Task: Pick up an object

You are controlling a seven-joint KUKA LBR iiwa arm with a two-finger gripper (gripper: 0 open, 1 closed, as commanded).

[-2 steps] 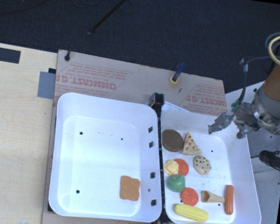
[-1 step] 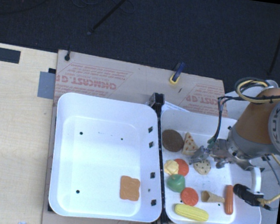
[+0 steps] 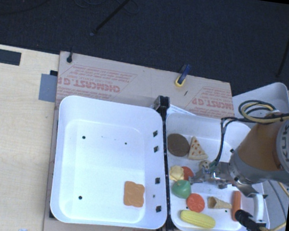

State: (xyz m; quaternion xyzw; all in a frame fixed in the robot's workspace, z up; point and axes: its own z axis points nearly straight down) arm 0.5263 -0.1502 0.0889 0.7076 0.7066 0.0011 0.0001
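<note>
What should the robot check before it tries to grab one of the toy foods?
1. Tool is over the right bin, where most toys lie: ok.
2. Tool is near a toy: ok, it sits by the yellow piece and the green piece.
3. Tool is holding something: cannot tell, its tip is too small and blurred.
4. Toys are spaced apart: not ok, the yellow, green and red round piece crowd together.
5. Corn cob lies apart from the arm: ok.
6. Orange flat piece sits alone in the left bin: ok.
</note>
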